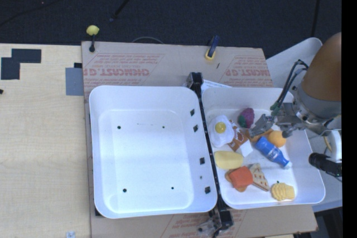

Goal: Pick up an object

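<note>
From my station I see the pincer low in the right-hand shallow white bin, hanging over the clutter near a small round orange ball and a blue plastic bottle with a white cap. Whether it is released or clenched I cannot tell; nothing visibly sits in its grip.

My judgement: the ball is the nearest candidate, but it touches the bottle and lies right under the wrist, so I would come straight down, centre over it, and close only once the tips straddle it. A round, smooth thing will likely squirt sideways if caught off-centre. Nudging the bottle first could push both away.

The ball looks glossy orange, toy-like, partly hidden by the arm. Close by lie a purple-red rounded toy fruit, a toy fried egg and a pale yellow oblong piece.
</note>
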You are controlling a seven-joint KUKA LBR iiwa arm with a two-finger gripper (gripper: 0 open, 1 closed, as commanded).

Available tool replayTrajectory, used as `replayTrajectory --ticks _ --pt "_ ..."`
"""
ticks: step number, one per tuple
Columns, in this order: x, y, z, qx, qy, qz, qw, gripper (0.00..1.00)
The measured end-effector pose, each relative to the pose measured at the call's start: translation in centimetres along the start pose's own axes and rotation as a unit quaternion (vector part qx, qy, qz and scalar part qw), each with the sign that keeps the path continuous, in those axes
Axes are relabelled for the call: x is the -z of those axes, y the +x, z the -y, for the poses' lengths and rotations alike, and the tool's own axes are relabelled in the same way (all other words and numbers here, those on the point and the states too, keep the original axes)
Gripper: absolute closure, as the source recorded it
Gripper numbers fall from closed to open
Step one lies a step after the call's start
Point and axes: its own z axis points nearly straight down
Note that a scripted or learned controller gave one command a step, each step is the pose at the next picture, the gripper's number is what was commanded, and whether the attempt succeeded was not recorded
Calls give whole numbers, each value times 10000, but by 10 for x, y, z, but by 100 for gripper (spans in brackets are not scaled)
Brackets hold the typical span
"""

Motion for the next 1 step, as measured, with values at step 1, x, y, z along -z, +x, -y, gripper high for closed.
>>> replayTrajectory --ticks 1 --pt "-104 30 52 4 53 -17 10000 0"
